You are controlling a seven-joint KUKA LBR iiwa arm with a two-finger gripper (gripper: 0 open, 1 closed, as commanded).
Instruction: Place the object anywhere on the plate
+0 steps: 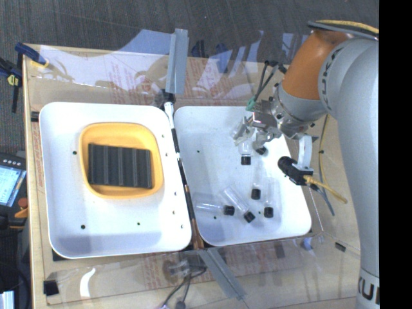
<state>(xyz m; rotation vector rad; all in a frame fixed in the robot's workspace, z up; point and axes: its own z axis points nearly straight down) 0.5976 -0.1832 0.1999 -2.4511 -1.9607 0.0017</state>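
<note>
Small black objects (248, 216) lie near the right bin's (206, 172) front edge; my gripper (252, 148) hangs over its back part, grip state unclear.

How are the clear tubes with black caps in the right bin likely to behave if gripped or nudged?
The tubes look round and smooth, so they would probably roll when nudged and could slip from the gripper. They appear small and thin-walled, likely light. Lying loose on the right bin, neighbours may scatter.
</note>
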